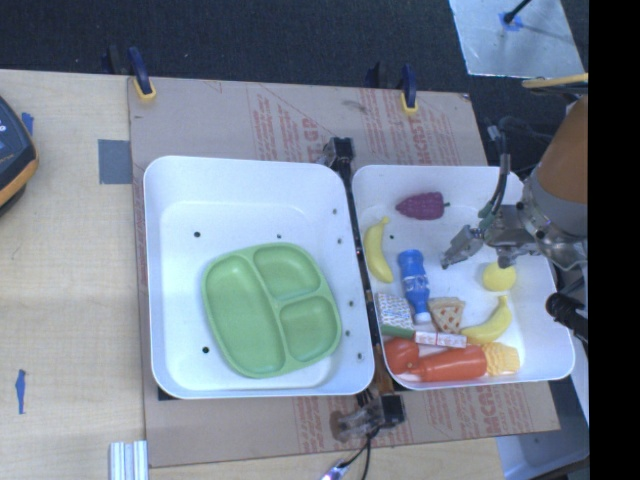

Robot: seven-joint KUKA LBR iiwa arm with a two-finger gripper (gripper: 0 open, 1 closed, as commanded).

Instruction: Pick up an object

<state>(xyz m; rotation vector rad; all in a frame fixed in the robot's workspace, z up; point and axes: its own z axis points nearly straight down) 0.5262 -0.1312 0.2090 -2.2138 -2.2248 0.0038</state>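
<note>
Objects for picking lie in the right bin point(372, 183): a purple fruit-shaped piece point(421, 206) near the far wall, a yellow banana point(376, 251) along the left wall, a blue bottle point(413, 283) just beside it, a yellow lemon-like ball point(499, 277) toward the right, a second banana point(490, 323) nearer the front, and a crowded cluster at the front wall that includes a red-orange tube point(440, 361), a cracker-like wedge point(447, 315) and a small printed packet point(394, 311).

The gripper point(463, 247) sits over bare bin floor between the blue bottle and the lemon-like ball; its jaws stand apart, with nothing visible between them; whether the fingertips touch the floor cannot be told.

Failure risks, as judged from this layout:

- Empty closure: the open jaws are aligned with bare floor; closing here would likely capture nothing.
- Roll-away: the lemon-like ball appears round and smooth; an off-centre pinch could squirt it toward the right wall.
- Multiple contact: the front cluster is packed, with pieces touching or overlapping; a descent there may wedge a finger between items or lift two at once.
- Wall interference: the banana along the left wall leaves little room for a finger on that side.

The left bin point(160, 268) holds a green divided plate point(270, 308); it is well apart from the gripper.
</note>
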